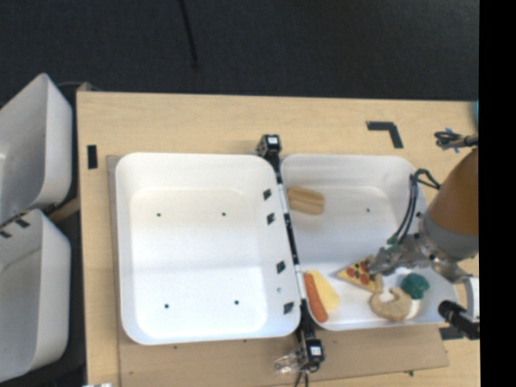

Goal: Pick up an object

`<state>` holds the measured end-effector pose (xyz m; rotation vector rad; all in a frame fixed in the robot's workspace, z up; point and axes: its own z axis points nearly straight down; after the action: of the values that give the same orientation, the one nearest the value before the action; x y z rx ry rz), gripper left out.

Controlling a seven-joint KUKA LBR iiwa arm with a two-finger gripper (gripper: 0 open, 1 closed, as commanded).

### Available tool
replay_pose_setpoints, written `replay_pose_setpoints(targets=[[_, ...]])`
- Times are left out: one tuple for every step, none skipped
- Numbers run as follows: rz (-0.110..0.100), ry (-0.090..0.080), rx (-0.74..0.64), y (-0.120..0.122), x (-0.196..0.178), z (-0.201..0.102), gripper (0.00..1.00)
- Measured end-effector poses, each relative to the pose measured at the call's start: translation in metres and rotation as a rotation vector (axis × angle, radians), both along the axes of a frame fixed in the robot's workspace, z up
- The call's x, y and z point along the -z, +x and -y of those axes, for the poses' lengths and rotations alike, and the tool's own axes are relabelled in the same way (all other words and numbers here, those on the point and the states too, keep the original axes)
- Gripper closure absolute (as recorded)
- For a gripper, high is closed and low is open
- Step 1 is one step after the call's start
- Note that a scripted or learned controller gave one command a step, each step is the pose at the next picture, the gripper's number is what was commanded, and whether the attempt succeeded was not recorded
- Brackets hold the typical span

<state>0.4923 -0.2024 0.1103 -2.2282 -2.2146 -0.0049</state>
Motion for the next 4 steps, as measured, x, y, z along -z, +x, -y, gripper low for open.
replay_pose_setpoints(targets=[[0.008,-0.003,-0.017,0.048,-0.115,-0.067,1.00],[-0.006,-0.002,-0.008,0.044,-0.108,-0.063,0.00],[-0.007,-0.002,-0.003,-0.005,0.015,-0.037,0.00],[-0.007,-0.001,0.000,-0.002,0.005,-0.036,1.00]])
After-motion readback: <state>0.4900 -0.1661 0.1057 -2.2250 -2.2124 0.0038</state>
